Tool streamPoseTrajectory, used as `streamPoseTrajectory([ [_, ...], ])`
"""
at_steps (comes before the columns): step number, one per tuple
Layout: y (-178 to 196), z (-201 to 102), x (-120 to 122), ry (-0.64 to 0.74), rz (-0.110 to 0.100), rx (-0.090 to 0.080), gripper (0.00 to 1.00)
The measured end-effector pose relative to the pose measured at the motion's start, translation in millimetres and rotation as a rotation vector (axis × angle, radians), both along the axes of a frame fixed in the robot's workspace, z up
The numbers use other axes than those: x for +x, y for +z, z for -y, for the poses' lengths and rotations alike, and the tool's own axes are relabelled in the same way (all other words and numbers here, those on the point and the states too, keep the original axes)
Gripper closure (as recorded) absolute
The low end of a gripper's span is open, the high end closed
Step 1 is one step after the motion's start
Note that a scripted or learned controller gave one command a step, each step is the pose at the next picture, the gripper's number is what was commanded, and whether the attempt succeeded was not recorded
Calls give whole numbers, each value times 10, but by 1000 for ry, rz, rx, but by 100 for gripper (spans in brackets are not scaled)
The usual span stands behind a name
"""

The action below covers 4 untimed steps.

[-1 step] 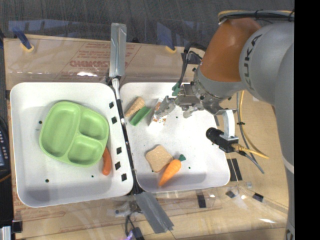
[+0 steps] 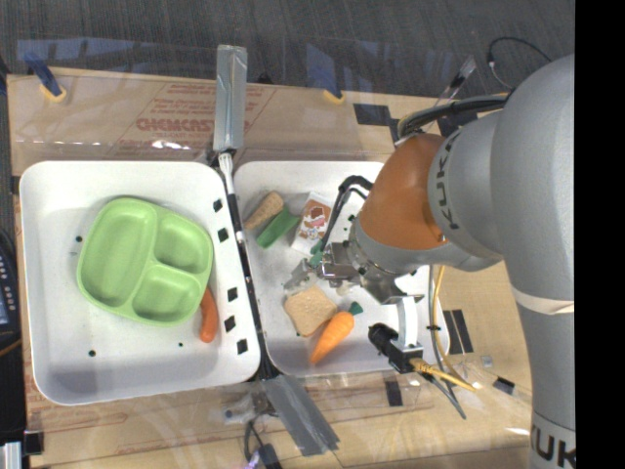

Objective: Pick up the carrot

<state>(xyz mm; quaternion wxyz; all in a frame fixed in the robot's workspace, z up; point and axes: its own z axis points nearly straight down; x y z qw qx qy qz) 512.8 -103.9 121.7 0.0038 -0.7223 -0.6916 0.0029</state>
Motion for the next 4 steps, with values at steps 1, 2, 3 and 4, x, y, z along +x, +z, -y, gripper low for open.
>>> streamPoseTrajectory([
  [1, -251, 338, -346, -20, 11, 0, 0],
  [2, -208, 1026, -358, 190, 11, -2, 0],
  [3, -256, 709, -329, 408, 17, -4, 0],
  [4, -263, 476, -336, 143, 15, -2, 0],
])
